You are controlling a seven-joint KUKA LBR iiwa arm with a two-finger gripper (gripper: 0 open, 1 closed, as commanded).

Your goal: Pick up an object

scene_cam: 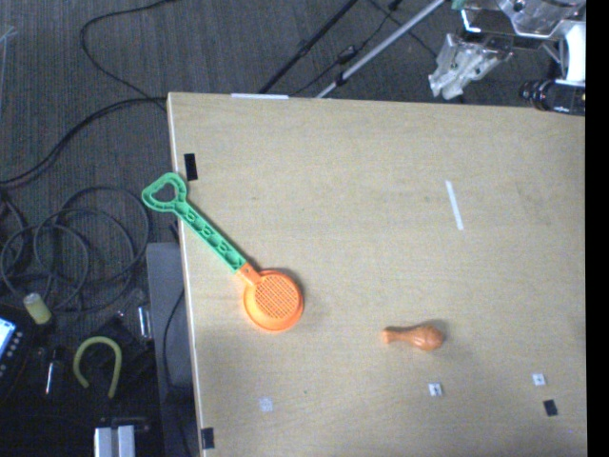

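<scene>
Nothing is picked up yet: your end effector hangs beyond the far edge of the surface, and you cannot tell its state from here. The whole grasp is left to do. The nearest candidates lie well apart from it. The strainer runs diagonally, green handle up-left, orange head down-right. The small orange pin lies roughly level, bulb to the right.

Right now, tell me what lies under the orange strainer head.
The orange strainer head lies flat on the tan board, casting a small shadow. Through its mesh nothing distinct shows; whatever sits directly beneath is covered.
</scene>
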